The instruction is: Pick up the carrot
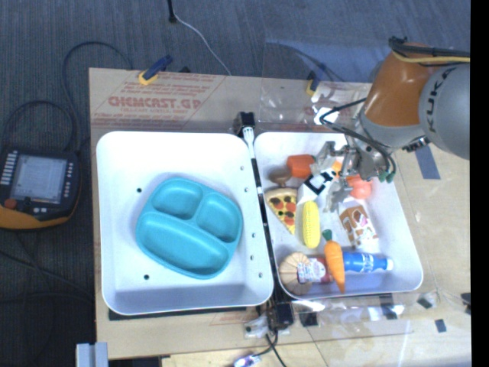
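The grey arm with its orange band point(397, 90) reaches in from the right, bending down over the back part of the right-hand shallow white bin point(405, 235); its claw point(341, 176) hangs low among the toys there, pointing toward the bin floor; whether the claw is open or closed cannot be told from this slant, and nothing can be seen between its tips.

The small orange plastic carrot point(335, 262) lies near the front of the right bin, well apart from the claw; it rests just beside the blue bottle with a white label point(367, 264) and near the round tan and pink toy point(299, 270); the yellow corn cob point(309, 224) lies just behind it, with the pizza slice toy point(283, 206) to that one's left.

The left-hand white bin point(114, 167) carries a turquoise divided plate point(189, 224).

The brown board of the tabletop point(153, 102) bears red printed lettering that seems to read "CHEMCAST GP"; the arm's grey casing shows part of a dark letter K point(442, 96); the label on the blue bottle is too small to read.
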